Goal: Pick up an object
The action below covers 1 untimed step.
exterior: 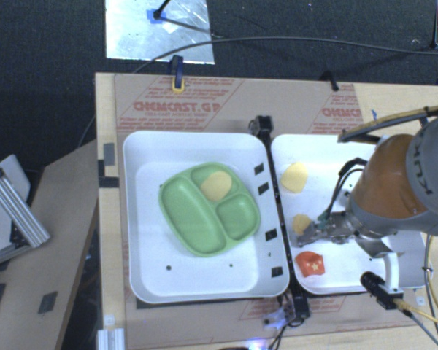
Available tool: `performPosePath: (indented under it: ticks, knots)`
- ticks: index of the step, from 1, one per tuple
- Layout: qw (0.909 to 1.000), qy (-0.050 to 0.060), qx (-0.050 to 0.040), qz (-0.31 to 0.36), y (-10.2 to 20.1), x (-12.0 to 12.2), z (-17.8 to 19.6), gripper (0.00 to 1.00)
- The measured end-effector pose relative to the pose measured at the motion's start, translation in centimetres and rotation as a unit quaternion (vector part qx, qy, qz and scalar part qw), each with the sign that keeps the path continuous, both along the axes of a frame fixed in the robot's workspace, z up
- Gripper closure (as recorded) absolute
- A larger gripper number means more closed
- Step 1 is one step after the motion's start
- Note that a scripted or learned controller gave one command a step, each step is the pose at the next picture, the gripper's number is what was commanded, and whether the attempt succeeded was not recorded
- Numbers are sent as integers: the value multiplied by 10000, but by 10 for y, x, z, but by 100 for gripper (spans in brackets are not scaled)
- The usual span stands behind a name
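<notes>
Green tray lies in the left bin, one yellow piece in its compartment. Right bin holds loose picks: yellow lump, smaller one, red item. Gripper sits just beside the small lump, likely lining up; its state cannot be told.

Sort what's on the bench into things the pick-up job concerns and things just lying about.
Job:
gripper
small yellow piece beside it
larger yellow piece
red object
right bin

Lying about:
green divided tray
yellow piece in tray
left bin
</notes>
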State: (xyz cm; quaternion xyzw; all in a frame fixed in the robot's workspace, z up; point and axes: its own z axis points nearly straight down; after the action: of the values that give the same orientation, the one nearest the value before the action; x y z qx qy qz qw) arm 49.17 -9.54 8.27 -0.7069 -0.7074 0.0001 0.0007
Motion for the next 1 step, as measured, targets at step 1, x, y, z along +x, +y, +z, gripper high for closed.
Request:
performPosePath:
  ticks: [1]
  knots:
    - [10000, -23, -2, 3, 0, 2, 13, 100]
